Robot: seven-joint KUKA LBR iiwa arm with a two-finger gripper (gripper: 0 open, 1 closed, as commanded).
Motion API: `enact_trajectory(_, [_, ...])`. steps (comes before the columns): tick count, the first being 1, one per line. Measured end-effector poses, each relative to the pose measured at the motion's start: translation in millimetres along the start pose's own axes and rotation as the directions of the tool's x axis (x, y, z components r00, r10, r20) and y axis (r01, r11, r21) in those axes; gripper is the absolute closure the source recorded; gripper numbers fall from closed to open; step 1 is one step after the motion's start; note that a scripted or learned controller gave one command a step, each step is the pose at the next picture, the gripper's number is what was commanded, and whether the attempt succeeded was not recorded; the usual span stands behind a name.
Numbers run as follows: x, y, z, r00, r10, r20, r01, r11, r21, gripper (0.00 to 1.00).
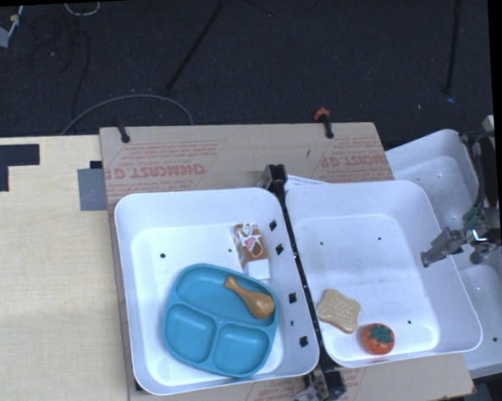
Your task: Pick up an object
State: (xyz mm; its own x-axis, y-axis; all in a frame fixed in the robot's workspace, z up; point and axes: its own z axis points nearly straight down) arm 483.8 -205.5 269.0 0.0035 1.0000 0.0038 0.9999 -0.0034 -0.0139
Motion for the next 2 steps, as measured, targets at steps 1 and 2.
enact_trajectory(1, [0,2,-6,1.0,-0.004,0.003,0.004,1.0,-0.011,0.0])
enact_trajectory(2, [-1,-8,51,1.0,-0.004,0.001,0.004,1.0,-0.006,0.0])
